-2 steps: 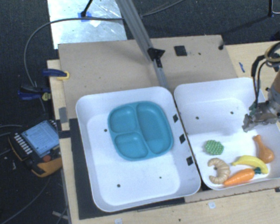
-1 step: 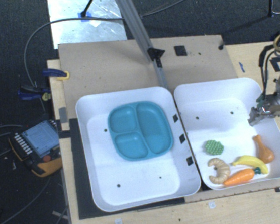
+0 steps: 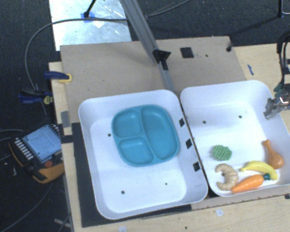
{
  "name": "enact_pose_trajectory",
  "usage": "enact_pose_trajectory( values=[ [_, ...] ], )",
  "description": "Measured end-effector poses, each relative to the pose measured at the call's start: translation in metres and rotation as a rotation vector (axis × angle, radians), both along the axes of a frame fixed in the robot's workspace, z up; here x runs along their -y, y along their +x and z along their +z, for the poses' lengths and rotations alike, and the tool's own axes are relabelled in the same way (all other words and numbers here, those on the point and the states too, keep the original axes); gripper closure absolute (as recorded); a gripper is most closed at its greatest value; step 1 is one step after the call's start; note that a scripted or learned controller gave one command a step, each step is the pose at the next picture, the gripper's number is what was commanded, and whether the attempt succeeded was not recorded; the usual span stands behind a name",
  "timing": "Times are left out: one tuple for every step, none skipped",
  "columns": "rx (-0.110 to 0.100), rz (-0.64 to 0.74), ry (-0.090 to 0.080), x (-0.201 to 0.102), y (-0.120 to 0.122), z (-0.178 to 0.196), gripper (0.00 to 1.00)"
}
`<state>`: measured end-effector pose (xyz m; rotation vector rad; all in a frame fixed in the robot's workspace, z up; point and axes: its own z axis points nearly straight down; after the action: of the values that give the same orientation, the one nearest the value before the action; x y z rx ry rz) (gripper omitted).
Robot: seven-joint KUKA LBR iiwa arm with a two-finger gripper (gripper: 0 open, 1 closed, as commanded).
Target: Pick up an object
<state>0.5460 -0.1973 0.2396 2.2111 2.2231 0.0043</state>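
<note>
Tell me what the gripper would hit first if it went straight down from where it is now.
Probably the right rim of the right-hand bin. The gripper sits over that bin's right edge, well up from the toy food. Height is hard to judge from this slanted view, so it might land just inside on bare bin floor instead.

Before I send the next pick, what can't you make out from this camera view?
- Gripper: small and blurred at the right bin's far edge; finger state unreadable.
- Arm: cut off by the right frame edge.
- Small dark-green thing tucked under the banana: too small to identify.
- Carrot and croissant: contact unclear.
</note>
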Motion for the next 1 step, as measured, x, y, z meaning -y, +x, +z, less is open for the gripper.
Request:
enact_pose_trajectory(
  values=[
    [-0.005,0.004,0.004,-0.0541,-0.0113,0.0016,1.0]
  ],
)
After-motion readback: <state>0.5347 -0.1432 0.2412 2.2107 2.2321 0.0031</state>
